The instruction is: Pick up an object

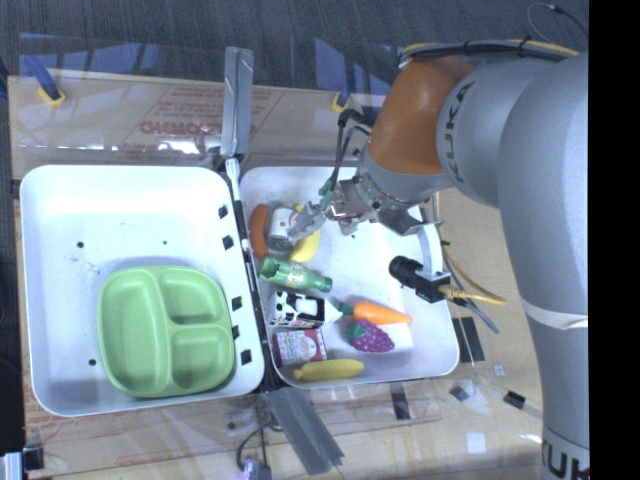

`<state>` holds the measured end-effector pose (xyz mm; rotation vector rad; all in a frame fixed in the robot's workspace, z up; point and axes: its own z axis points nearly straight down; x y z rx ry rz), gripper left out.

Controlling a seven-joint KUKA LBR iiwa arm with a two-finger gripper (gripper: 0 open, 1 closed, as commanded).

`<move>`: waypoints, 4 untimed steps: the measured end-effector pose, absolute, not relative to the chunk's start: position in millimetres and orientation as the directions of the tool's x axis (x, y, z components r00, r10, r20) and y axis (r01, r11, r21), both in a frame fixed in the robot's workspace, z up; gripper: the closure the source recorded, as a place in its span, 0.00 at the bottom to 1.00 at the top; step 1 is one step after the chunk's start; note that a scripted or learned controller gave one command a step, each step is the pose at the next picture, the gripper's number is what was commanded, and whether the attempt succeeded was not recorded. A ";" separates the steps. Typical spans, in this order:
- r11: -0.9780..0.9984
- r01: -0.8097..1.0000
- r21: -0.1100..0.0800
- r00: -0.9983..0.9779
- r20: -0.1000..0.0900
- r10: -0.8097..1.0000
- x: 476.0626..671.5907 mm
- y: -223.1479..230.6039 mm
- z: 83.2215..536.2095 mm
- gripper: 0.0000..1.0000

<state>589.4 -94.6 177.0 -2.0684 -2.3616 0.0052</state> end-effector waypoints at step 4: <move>0.092 0.996 0.000 -0.092 0.000 0.996 622.2 -78.9 201.3 1.00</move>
